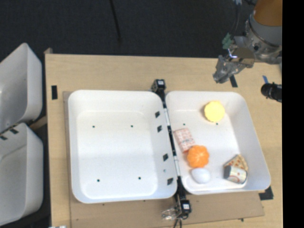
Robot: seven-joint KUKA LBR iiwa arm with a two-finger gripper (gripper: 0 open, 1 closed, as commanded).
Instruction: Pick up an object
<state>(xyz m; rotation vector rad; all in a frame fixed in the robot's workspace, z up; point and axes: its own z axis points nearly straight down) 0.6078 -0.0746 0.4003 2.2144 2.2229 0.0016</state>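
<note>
Arm (pixel 266 13) enters from upper right, wrist angled down and leftward. Claw (pixel 224 74) hangs above bare table (pixel 118 72), just beyond the far rim of the right bin (pixel 251 127); finger state cannot be determined. Right bin contents: yellow round object (pixel 214 111) near far side, patterned packet (pixel 184 138), orange ball (pixel 198 156), white egg-shaped object (pixel 201 175), small printed box (pixel 236 169). Left bin (pixel 114 144) adjoins.
</note>
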